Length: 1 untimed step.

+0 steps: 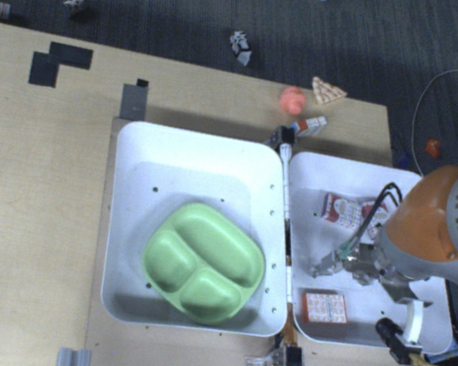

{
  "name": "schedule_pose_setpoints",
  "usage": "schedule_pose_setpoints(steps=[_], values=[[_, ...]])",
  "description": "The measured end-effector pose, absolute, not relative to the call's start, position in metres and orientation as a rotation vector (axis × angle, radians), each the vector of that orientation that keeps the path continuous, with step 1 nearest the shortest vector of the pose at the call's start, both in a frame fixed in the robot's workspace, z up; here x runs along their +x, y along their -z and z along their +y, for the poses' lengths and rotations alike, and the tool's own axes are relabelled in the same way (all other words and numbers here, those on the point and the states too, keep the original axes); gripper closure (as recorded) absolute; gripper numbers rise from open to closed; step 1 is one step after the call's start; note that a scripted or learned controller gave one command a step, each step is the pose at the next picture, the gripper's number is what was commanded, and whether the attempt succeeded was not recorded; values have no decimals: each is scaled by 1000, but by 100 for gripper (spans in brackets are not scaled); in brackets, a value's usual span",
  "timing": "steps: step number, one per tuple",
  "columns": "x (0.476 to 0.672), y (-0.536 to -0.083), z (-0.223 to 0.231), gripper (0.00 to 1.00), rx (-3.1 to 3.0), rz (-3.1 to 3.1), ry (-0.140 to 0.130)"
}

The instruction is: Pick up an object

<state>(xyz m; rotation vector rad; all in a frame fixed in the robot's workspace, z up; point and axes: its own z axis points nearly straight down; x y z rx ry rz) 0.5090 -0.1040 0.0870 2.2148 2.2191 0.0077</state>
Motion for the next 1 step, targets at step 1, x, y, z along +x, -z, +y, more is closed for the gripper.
schedule_pose_setpoints(steps=[1], values=[[495, -87, -84, 0, 2210, 2215, -10]])
